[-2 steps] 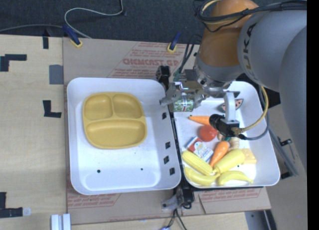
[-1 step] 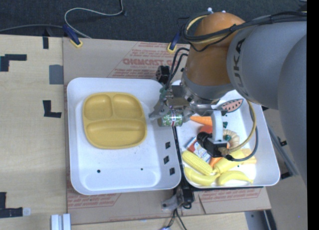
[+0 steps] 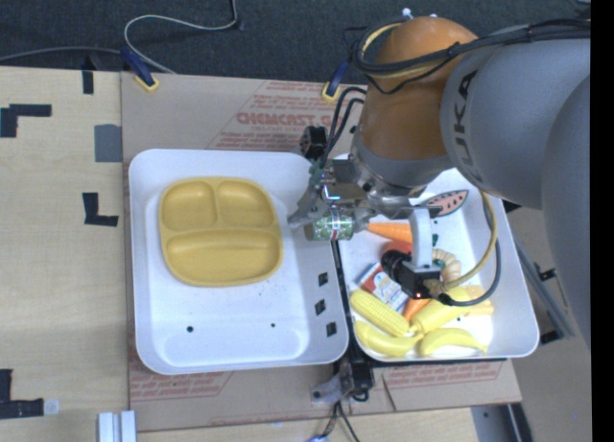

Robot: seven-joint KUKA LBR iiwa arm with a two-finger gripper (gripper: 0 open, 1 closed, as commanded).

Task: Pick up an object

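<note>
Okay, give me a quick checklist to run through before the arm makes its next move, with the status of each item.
1. Gripper position: over the divide between the two bins, near the right edge of the left bin. Ok.
2. Object in grasp: a small greenish thing sits at the gripper, but whether it is held is unclear. Cannot tell.
3. Yellow divided plate: lies flat in the left bin, apart from the gripper. Ok.
4. Items to pick: corn cob, bananas and carrot lie in the right bin. Ok.
5. Right bin crowding: items touch and overlap, so a clean single grasp may be hard. Not ok.
</note>
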